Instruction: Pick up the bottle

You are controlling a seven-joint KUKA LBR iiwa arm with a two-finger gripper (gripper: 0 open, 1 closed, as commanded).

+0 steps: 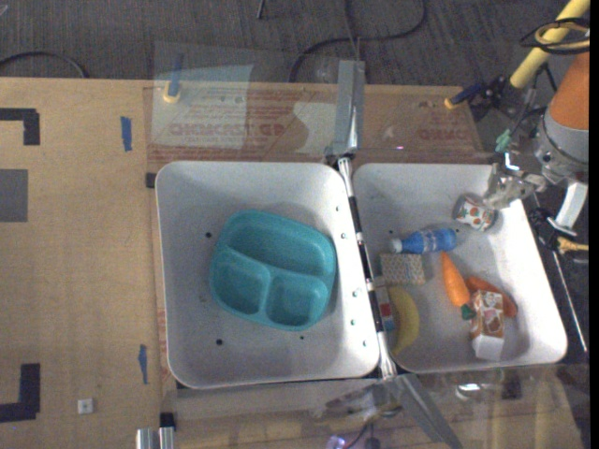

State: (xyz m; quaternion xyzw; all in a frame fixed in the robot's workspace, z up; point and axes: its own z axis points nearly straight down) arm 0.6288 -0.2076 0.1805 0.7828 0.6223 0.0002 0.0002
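The bottle [426, 241] is small and blue with a white cap and a pale label. It lies on its side in the right bin [543, 344], near the bin's middle, with its cap pointing left. My gripper [504, 193] hangs over the bin's upper right corner, above and to the right of the bottle and well apart from it. A small white patterned cup [474, 213] sits just below and left of the gripper, between it and the bottle.
Also in the right bin are a speckled sponge [402, 268], a banana [404, 316], a carrot [455, 281] and a juice carton [488, 324]. A teal divided plate [271, 269] lies in the left bin [178, 251]. Cables and a yellow hose run at the far right.
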